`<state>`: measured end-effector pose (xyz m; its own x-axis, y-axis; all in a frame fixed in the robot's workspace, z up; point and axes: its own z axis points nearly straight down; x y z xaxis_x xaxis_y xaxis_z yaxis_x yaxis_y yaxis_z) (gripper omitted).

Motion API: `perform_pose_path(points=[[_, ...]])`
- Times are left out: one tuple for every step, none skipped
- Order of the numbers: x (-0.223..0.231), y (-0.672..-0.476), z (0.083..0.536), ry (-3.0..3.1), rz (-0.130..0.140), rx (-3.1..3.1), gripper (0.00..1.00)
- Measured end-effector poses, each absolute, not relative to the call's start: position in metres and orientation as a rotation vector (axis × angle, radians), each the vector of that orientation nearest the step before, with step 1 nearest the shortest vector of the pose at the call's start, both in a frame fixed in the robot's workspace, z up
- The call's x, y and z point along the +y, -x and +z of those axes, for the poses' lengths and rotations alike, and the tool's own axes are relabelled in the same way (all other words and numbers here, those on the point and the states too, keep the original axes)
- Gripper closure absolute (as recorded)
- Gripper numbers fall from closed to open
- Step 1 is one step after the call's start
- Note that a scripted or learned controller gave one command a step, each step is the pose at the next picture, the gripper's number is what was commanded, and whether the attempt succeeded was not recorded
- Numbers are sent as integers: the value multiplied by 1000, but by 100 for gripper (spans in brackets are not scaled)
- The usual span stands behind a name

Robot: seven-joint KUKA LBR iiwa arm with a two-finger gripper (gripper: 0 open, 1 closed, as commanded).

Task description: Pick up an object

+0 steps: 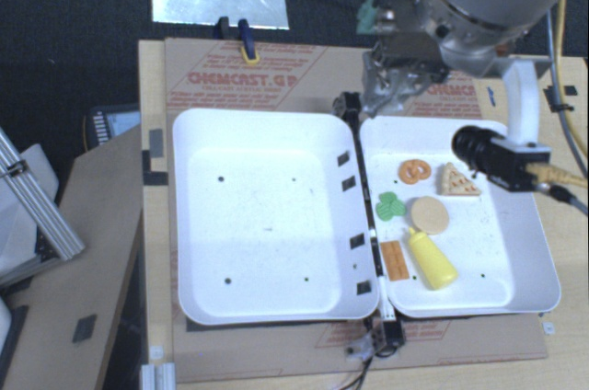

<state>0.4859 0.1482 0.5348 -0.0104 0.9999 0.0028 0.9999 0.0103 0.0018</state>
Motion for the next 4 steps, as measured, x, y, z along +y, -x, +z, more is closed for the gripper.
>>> perform_pose_path(points=[[201, -486, 533, 2210, -5, -2231, 100], [236, -486, 505, 2213, 1, -2229, 100], [234, -485, 313, 2216, 24, -2219, 100], [233, -484, 179, 2217, 21, -2218, 100]])
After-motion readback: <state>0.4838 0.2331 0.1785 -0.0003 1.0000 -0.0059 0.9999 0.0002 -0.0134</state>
